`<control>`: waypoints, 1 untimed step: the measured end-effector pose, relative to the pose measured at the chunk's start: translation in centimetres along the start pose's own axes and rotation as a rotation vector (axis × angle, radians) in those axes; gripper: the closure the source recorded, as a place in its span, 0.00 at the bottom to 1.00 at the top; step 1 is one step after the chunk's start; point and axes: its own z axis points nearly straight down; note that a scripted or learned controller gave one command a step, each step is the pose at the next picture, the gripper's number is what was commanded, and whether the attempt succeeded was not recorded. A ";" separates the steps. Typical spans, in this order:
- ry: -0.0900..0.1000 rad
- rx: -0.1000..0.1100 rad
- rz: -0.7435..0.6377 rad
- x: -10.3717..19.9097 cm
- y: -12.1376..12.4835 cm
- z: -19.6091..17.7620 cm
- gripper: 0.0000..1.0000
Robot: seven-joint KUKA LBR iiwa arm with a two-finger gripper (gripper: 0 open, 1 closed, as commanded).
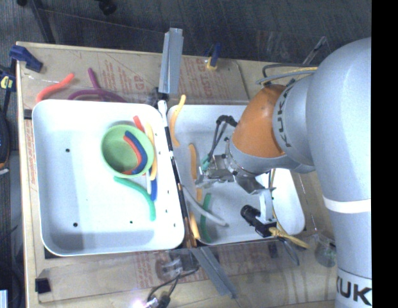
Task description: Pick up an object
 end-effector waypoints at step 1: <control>0.000 0.000 0.000 0.0 0.0 0.0 0.00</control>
